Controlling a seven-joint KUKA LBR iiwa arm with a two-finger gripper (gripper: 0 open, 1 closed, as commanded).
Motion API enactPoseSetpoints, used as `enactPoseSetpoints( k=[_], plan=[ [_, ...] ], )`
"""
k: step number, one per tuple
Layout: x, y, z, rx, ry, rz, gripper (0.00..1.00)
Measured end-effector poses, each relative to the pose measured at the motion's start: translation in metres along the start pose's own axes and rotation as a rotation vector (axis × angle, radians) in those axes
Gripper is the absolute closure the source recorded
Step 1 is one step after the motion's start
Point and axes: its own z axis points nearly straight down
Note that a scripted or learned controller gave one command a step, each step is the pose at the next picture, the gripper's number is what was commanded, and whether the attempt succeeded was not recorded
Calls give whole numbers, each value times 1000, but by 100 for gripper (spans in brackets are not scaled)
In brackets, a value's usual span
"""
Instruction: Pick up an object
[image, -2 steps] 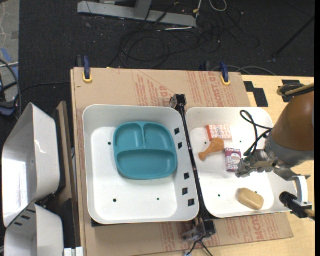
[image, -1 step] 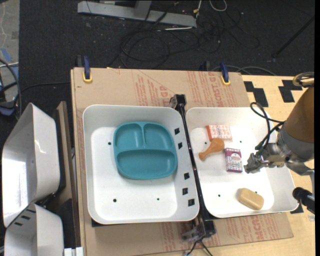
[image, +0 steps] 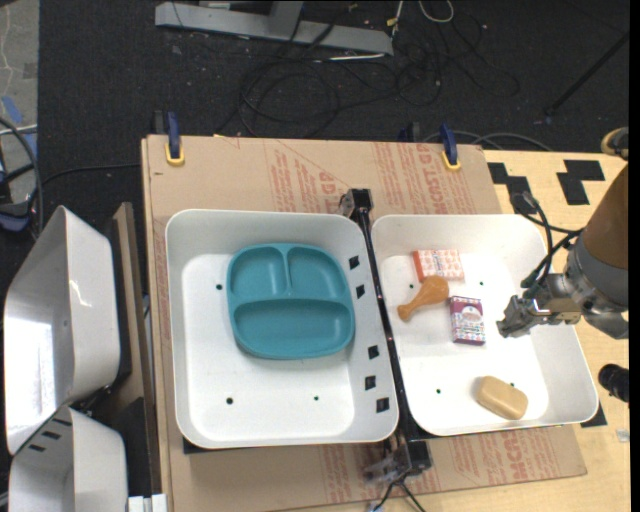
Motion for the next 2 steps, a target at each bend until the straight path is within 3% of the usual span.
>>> enactPoseSetpoints(
  k=[2],
  plan=[
    [93,41,20,3,2,-4,100]
  ],
)
